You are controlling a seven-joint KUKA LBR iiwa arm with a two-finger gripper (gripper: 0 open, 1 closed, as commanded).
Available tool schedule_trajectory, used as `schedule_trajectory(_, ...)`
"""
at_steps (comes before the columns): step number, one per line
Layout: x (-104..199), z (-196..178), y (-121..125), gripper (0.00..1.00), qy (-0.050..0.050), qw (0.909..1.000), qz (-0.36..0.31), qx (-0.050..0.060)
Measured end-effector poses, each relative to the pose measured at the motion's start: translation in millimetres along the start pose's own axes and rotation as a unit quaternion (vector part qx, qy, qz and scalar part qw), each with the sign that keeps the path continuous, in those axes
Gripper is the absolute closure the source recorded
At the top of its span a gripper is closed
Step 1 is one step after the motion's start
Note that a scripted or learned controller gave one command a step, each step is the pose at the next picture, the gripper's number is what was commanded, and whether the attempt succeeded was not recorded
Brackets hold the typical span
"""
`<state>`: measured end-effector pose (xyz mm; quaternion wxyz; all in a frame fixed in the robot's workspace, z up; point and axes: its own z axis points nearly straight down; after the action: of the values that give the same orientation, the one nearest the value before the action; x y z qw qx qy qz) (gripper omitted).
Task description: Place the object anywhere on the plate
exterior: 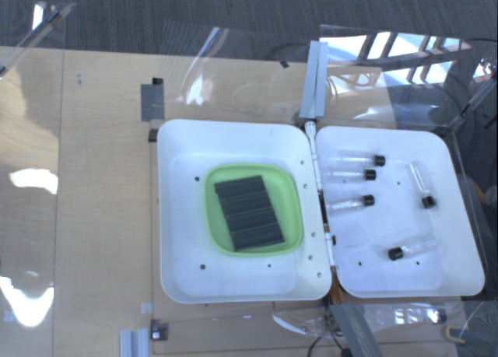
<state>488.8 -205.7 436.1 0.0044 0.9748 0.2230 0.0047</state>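
Observation:
A green square plate (289, 209) sits in the middle of the left white bin (180, 192). A dark grey ribbed slab (248, 213) lies flat on the plate, tilted a little. In the right white bin (451, 270) lie several clear tubes with black caps: one at the top (359, 162), one just below it (354, 175), one at mid-left (352, 204), one at the right (421, 186) and one at the bottom (410, 250).
The two bins meet along a central seam (320, 208). A metal bar (313, 79) stands behind them. Clear plastic sheets cover the wooden bench (78, 192) at left and back right.

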Motion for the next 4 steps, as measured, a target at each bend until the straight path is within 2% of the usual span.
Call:
schedule_trajectory(1, 0, 0, 0, 0.0, 0.0, 0.998, 0.064, 0.0)
schedule_trajectory(2, 0, 22, -1, 0.0, -0.002, 0.9928, 0.12, 0.003)
schedule_trajectory(4, 0, 22, -1, 0.0, -0.002, 0.9928, 0.12, 0.003)
